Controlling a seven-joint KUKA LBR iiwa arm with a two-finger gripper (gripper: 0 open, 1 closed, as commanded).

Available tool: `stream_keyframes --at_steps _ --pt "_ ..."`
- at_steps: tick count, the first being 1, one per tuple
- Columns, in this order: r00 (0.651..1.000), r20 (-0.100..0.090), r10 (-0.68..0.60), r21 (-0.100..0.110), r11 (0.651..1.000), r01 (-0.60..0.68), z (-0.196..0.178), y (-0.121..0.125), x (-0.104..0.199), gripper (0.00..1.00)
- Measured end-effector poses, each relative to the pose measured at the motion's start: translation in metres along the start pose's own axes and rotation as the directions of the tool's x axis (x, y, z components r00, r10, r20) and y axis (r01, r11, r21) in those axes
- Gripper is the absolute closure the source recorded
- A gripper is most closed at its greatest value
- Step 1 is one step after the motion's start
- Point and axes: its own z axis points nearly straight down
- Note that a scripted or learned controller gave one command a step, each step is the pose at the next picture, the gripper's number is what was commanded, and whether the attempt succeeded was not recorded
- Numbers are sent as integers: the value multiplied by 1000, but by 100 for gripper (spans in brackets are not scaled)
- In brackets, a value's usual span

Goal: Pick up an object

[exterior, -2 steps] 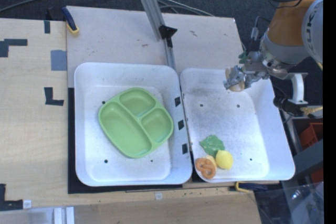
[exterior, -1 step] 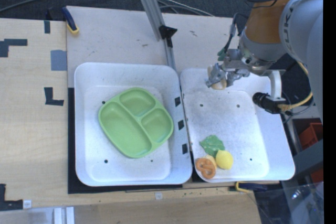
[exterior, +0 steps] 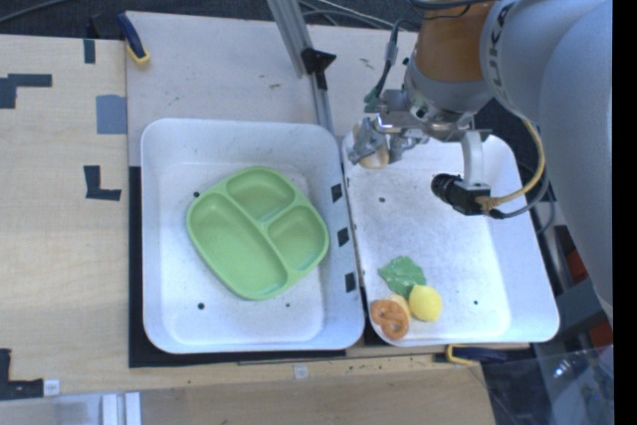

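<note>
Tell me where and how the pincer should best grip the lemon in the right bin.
Probably across the lemon's round middle, coming from above, closing along the free near-far line. The pretzel touches its left side and the green leaf lies close behind.

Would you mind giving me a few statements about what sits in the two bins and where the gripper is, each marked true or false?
1. The green divided plate lies in the left bin. True.
2. The yellow lemon-like item sits at the far left corner of the right bin. False: it sits near the bin's near edge, beside the green leafy item and the orange pretzel-like item.
3. The gripper is above the right bin's far left corner. True.
4. The plate has one undivided well. False: it has three compartments.
</note>
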Motion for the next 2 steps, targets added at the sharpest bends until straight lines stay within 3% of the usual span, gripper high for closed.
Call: stream_keyframes --at_steps 1,2 --pt "1000 0 0 0 1000 0 -9 2 54 100" --pt "1000 2 2 3 1000 -2 4 0 103 100"
